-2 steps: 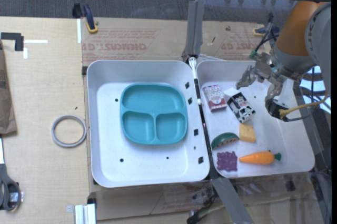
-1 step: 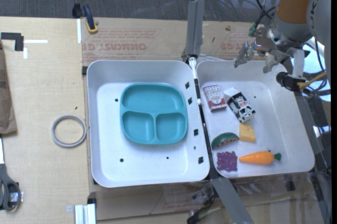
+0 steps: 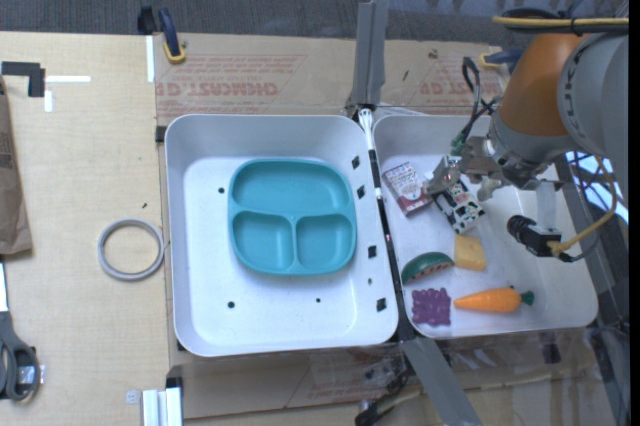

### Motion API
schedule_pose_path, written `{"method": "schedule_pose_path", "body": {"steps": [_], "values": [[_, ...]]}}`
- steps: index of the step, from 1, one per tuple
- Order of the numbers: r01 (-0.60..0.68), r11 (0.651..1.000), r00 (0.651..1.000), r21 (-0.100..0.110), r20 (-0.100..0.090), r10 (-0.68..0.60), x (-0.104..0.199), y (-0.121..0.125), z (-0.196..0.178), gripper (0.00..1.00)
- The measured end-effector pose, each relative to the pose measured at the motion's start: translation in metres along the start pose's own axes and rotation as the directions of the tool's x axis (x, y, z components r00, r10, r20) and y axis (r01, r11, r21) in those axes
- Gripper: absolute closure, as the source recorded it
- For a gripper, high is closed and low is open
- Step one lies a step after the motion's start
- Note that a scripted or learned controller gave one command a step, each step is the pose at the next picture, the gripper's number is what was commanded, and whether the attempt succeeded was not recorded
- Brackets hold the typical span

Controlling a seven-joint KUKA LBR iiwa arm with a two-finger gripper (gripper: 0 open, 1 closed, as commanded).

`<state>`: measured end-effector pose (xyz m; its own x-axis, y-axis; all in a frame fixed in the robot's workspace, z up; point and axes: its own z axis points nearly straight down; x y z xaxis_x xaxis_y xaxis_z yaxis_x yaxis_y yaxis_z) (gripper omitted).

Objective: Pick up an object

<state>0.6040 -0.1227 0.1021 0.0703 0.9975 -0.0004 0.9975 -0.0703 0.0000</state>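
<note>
The grey arm's claw (image 3: 452, 186) sits low in the right white bin (image 3: 560, 314), just beside a small red-and-white packet (image 3: 404, 186) and above a black-and-white die-like block (image 3: 465, 214); whether it is apart or together cannot be told. Below lie a yellow wedge (image 3: 470, 252), an orange plastic carrot (image 3: 490, 300), a purple grape cluster (image 3: 431, 305) and a green-rimmed slice (image 3: 427, 265). The left white bin (image 3: 200, 314) holds a teal divided plate (image 3: 293, 216).

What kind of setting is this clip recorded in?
Most likely a robotics lab bench set up for picking trials: two white bins sit side by side on cardboard, toy food such as a carrot lies in the right one, and the arm's gripper hangs over it.
</note>
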Motion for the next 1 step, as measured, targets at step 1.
{"method": "schedule_pose_path", "body": {"steps": [1], "values": [[-0.005, 1.0, 1.0, 0.003, 0.0, 0.005, -0.0018, -0.0008, -0.0078, 1.0]]}}
